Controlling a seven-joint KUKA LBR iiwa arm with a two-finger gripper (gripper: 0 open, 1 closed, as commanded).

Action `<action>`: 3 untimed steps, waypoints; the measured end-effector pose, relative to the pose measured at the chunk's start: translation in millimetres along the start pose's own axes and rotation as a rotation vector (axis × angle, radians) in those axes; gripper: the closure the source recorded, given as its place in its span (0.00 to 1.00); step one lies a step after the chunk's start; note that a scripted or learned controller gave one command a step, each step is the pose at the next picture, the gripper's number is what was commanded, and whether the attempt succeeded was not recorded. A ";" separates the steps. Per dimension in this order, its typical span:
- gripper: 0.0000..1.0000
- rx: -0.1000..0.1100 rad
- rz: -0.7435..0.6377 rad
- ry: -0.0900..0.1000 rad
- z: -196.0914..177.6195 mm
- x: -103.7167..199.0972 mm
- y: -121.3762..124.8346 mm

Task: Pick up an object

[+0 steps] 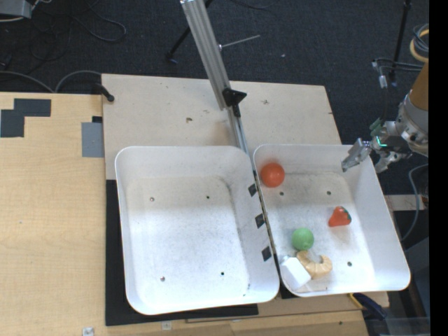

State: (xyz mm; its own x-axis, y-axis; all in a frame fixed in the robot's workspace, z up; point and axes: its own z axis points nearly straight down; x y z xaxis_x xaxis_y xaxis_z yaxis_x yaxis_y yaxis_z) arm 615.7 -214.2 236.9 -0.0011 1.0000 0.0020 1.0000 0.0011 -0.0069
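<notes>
Lowest in the frame, at the lower edge of the right bin (392, 236), lie a white block (295, 272) and a tan, curled piece (316, 264) touching it, and just above them sits a green ball (302, 239); all 3 huddle near the divider between the 2 bins, probably because loose things drift toward the low side of a shallow tray. Further right lies a red, strawberry-like piece (339, 218), apart from the others, and an orange ball (272, 174) rests at the bin's upper left corner, close to the wall. Any of these 5 could serve as the object to pick, and all are in the right bin, while the left bin (133, 187) shows a bare white floor. At the right edge of the frame, beyond the right bin's upper right corner, hangs the pincer (358, 155), held outside the rim and clear of every object, which I judge to be a waiting pose before a descent; whether its fingers are apart or together I cannot tell, and nothing is seen between them. An aluminium bar (210, 51) slants across the tabletop (168, 110) toward the divider, perhaps a mount
</notes>
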 end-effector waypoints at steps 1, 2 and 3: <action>0.00 -0.004 -0.003 -0.002 -3.2 0.4 1.0; 0.00 -0.001 0.000 -0.001 41.8 -3.0 4.4; 0.00 0.002 -0.002 0.001 105.0 4.7 3.0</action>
State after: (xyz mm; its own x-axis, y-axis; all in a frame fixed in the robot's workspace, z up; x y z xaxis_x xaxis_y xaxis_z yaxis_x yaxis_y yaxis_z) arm 618.0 -209.3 132.0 -0.0033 1.0000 0.0029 1.0000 0.0034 -0.0086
